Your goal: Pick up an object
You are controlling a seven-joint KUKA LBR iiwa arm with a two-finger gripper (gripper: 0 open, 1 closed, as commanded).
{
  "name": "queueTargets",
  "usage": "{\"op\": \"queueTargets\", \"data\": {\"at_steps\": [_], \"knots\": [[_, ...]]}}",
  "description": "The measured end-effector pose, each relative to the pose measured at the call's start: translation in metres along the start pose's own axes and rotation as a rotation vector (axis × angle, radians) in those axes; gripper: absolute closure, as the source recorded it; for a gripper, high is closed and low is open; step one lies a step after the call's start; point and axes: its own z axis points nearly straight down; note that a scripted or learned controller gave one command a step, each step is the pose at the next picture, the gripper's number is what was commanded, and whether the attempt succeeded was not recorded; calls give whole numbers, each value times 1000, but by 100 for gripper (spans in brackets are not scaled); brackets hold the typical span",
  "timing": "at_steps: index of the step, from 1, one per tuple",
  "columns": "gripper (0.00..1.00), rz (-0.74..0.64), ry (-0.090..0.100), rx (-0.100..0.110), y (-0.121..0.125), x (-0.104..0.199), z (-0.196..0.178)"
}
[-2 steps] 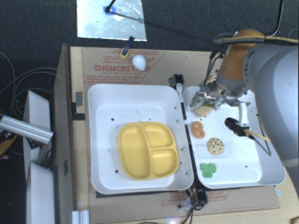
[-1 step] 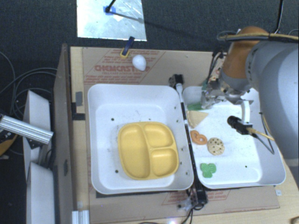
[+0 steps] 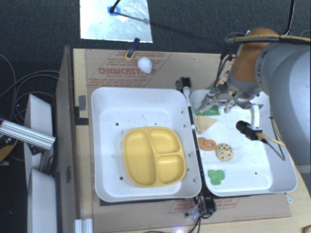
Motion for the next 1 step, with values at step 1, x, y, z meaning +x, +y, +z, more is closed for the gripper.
{"op": "queueTargets", "data": {"at_steps": [1], "knots": [[0, 4, 0, 4, 11, -10, 18]]}}
